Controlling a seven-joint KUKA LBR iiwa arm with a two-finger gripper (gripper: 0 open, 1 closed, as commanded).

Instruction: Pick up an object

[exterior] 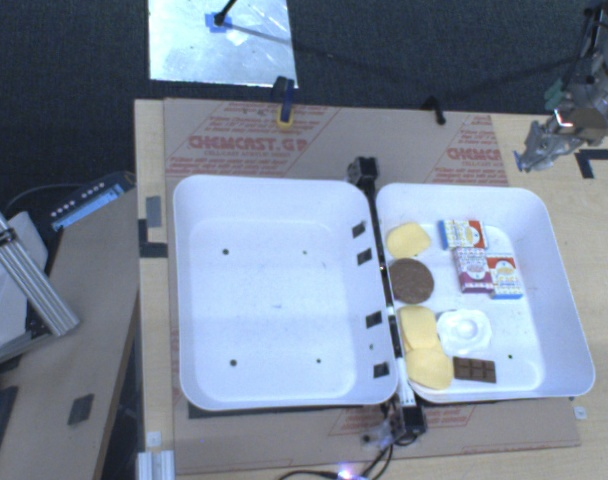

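Note:
The right bin (554,268) holds several toy foods. A yellow cheese slice (408,239) lies at its upper left, with a round brown patty (412,280) just below it. Two more yellow pieces (418,326) (430,366) lie lower down, beside a white fried egg (462,330) and a brown chocolate bar (474,371). Three small printed boxes (461,233) (471,268) (505,277) sit near the bin's far side. My gripper (537,154) hangs at the upper right, above the bench and beyond the right bin's far corner, apart from all the objects.
The left bin (274,193) stands beside the right one, joined along a black hinged divider (376,278). A yellow and blue clamp (283,103) sits at the bench's far edge. A shiny plate (222,28) lies on the floor behind.

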